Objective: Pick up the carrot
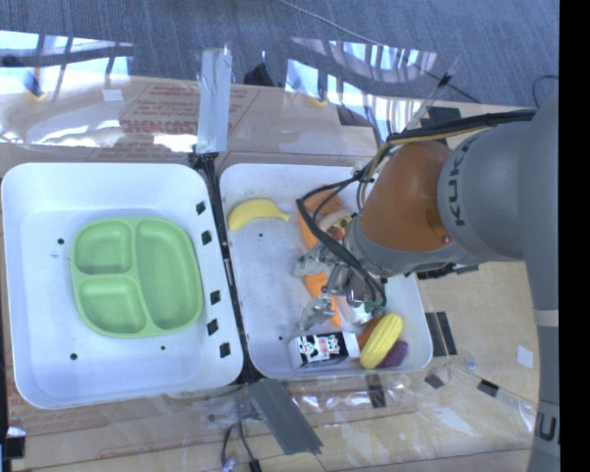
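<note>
Now the gripper [326,285] is hanging low in the right bin [275,347], its fingers spread over the carrot [317,283]; nothing is being gripped; the carrot is likely stiff, light and smooth, so clamping across its middle seems best.

Two white bins [20,264] are counted on the bench. One green plate [136,275] is seen, well to the left of the claw [326,298]. One banana [256,211] is counted up and to the left of the claw. One carrot [317,283] is seen right at the claw. One small carton [326,347] and one corn cob [381,339] are counted just below it.
</note>
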### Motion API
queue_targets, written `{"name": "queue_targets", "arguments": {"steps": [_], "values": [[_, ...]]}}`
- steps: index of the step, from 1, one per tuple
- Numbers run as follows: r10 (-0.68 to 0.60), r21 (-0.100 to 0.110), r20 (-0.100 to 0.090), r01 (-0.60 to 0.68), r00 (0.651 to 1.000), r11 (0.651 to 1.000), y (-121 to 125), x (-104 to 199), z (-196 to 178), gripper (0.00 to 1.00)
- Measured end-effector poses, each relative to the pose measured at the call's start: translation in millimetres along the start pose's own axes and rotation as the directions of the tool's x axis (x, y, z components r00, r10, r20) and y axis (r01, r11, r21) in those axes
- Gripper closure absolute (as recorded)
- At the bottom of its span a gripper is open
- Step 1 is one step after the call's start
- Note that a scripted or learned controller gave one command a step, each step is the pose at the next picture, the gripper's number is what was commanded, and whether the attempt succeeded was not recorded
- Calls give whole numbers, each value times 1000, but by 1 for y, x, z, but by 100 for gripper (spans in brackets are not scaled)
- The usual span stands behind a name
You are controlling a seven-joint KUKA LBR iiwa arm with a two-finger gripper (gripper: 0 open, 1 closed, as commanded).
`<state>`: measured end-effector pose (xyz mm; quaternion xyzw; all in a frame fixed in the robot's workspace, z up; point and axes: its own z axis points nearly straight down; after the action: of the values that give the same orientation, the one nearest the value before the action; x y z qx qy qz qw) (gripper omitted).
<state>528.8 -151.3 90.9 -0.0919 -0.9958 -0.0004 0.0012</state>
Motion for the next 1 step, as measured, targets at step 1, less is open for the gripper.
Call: {"name": "queue_targets", "arguments": {"steps": [1], "values": [[-11, 0, 2, 11, 1000, 1000, 3, -1, -11, 100]]}}
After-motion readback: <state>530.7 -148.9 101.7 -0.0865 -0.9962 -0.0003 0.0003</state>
